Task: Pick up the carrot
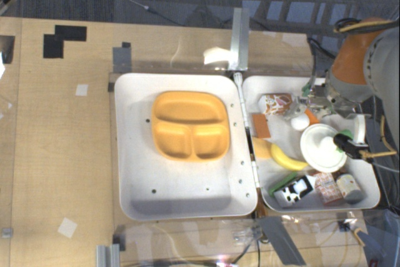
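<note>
A small orange piece (312, 117) that looks like the carrot lies in the right bin (370, 198), between a white ball (299, 122) and a white bowl (323, 147). Most of it is hidden by those things and by the gripper. My gripper (312, 99) hangs low over the bin's back part, just above and behind that orange piece. The grey arm with its orange band (351, 62) comes in from the right. Whether the gripper touches the orange piece I cannot tell.
The right bin is crowded: a snack packet (277, 103), a flat orange-brown slab (262, 126), a banana (285, 159), a black and green item (294, 188), small packets (327, 187) and a can (347, 184). A yellow divided tray (190, 125) sits in the left bin (134, 153).
</note>
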### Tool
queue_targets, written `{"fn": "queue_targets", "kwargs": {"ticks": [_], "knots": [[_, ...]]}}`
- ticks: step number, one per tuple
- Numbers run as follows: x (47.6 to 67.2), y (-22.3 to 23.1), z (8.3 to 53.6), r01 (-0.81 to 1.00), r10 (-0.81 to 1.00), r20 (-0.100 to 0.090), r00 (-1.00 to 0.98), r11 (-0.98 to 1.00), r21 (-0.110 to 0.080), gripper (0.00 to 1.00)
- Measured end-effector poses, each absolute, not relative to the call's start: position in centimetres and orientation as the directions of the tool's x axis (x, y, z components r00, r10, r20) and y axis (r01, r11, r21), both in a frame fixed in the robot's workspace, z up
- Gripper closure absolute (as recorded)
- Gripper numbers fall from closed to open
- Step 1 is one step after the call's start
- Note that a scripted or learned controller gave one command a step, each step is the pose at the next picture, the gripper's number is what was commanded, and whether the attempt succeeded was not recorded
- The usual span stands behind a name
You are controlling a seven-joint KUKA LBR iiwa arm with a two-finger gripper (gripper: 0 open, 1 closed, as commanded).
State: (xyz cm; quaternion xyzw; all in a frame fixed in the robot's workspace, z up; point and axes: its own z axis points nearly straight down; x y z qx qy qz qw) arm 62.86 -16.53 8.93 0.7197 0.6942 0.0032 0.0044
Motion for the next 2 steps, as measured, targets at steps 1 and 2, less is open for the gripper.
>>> {"fn": "queue_targets", "kwargs": {"ticks": [1,2], "knots": [[66.04,-17.32,8.84,0.998,0.999,0.012,0.035,-0.034,-0.057,0.00],[66.04,-17.31,9.84,0.998,1.000,0.008,0.027,-0.027,-0.059,1.00]]}}
